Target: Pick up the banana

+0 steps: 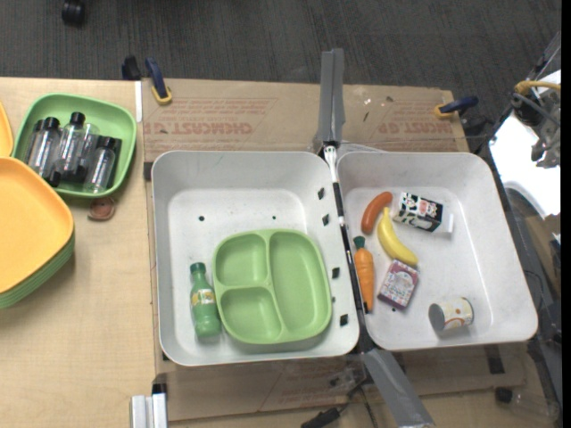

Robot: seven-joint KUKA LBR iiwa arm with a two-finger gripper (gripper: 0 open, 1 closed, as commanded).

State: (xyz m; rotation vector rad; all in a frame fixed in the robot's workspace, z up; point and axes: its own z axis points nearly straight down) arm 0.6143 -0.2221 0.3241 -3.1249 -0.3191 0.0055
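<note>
cup (452,314) near edge | banana (394,241) right bin (500,203), beside carrot (364,275)

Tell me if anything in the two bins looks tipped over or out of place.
The small cup in the right bin lies on its side, near the front corner. The green bottle in the left bin also lies flat, beside the green divided plate. The banana rests undisturbed between the sausage and the carrot.

Slanted overhead view of both bins (169,266)
</note>
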